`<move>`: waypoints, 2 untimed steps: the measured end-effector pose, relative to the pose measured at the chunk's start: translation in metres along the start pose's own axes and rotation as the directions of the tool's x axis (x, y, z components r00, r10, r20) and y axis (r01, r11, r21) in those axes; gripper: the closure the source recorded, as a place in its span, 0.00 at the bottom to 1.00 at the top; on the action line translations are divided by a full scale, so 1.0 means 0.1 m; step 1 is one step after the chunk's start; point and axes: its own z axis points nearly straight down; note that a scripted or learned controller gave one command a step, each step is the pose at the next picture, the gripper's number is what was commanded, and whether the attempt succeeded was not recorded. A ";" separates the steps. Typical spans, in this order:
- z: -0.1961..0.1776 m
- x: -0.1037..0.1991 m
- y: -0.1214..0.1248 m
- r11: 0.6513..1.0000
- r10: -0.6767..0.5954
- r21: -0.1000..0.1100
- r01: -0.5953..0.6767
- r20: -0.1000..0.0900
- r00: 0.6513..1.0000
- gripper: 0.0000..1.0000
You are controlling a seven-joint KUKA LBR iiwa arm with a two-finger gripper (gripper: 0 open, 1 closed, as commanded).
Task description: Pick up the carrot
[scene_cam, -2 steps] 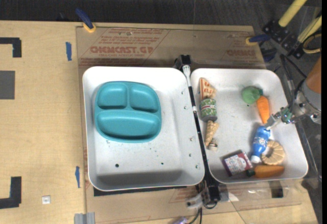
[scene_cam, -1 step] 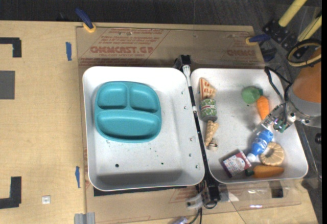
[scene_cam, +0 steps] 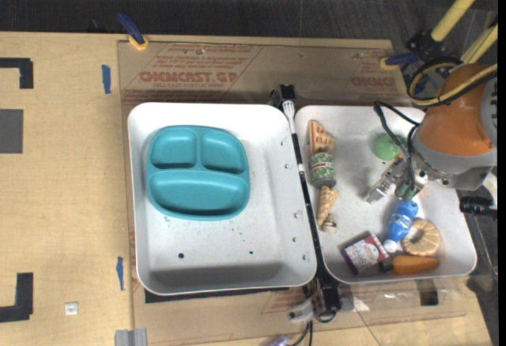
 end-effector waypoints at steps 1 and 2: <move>-0.47 0.65 -0.23 0.998 -0.066 0.002 0.066 -0.011 0.998 1.00; -0.01 0.28 -0.51 0.872 -0.489 -0.005 0.489 0.001 0.872 1.00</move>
